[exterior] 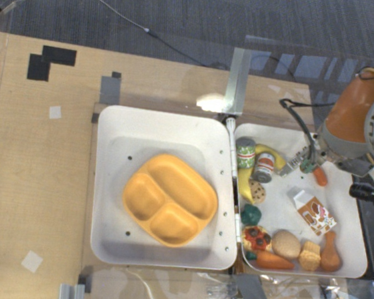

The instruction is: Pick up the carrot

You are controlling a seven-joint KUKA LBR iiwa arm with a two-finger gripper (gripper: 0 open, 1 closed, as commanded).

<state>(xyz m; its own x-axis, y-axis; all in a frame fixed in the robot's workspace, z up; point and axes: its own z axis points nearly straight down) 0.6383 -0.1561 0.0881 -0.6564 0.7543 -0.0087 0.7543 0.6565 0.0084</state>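
The carrot (273,260) is an orange tapered piece lying flat along the front wall of the right bin (359,229), pointing left-right. My gripper (301,162) hangs low over the back of that bin, beside the cans and well behind the carrot, with nothing visibly in it. A small orange-red piece (320,176) lies just to the gripper's right. The grey arm with its orange band (355,114) comes in from the upper right.
The right bin also holds a green can (245,153), a banana (270,154), a red-labelled can (264,168), a cookie (257,192), a snack packet (315,215), a potato (286,244) and a drumstick (329,252). A yellow divided plate (170,199) sits in the left bin (103,236).
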